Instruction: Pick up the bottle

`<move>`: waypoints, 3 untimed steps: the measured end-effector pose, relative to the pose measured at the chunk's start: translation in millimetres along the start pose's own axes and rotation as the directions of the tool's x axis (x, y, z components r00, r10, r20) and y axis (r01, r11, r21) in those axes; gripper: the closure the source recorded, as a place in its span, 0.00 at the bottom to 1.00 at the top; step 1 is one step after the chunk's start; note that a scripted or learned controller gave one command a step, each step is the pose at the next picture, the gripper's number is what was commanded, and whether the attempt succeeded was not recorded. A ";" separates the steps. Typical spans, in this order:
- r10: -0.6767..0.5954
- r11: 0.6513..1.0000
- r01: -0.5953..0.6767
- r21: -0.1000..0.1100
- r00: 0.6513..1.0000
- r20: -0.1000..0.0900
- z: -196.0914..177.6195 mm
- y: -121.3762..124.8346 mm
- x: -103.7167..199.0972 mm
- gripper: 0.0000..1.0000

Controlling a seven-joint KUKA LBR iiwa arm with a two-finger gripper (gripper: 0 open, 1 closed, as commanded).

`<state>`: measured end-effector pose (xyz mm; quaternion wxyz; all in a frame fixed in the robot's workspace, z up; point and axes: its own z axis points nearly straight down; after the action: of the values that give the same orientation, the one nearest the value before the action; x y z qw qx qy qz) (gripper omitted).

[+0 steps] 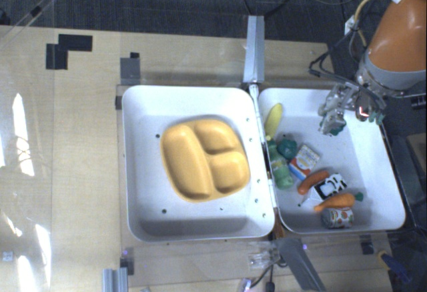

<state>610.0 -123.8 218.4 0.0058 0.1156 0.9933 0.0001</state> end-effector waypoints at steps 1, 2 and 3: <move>0.014 1.000 -0.014 0.000 1.000 -0.002 15.6 -24.0 6.3 1.00; 0.091 0.996 -0.091 -0.001 0.996 0.000 -7.8 11.1 -32.2 1.00; 0.215 0.977 -0.215 0.000 0.977 -0.003 -1.1 39.7 -2.6 1.00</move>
<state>621.7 -85.7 219.6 0.0044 0.2223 0.9750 0.0011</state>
